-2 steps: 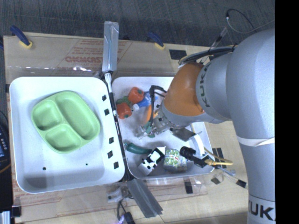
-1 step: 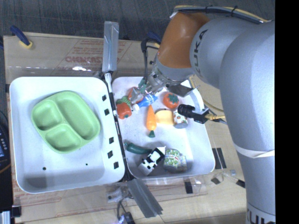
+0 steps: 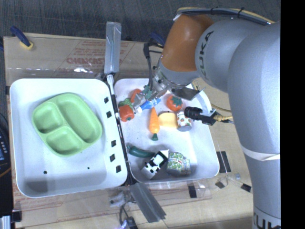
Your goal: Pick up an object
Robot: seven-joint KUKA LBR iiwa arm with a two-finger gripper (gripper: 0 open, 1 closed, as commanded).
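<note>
Arm reaches into the right bin (image 3: 209, 151) from the right; pincer (image 3: 151, 92) sits low at the bin's far end, over the toy cluster. Cannot tell from this view whether it is wide, narrow or holding anything: the wrist hides it. Nearest candidate is the small blue-and-white item (image 3: 148, 103), directly under and touching the pincer tip as far as can be judged; partly hidden, glossy, light-looking, shape unclear. Just to the pincer's left lies a red-orange toy (image 3: 126, 111) against the bin's divider wall. Just below the pincer, toward the near side, an orange carrot (image 3: 154, 121), slim and tapered, green stub at its near end. To the pincer's right, a red tomato (image 3: 174, 103); beyond the carrot, a yellow piece (image 3: 167, 119). Judgement: items are crowded, so a clean grasp calls for a straight descent centred on one item, closing across its narrow side, then a vertical lift to avoid dragging neighbours. Risk: nipping two toys at once, or the glossy item slipping out. Left bin (image 3: 19, 128), well apart, holds a green divided plate (image 3: 66, 123).
</note>
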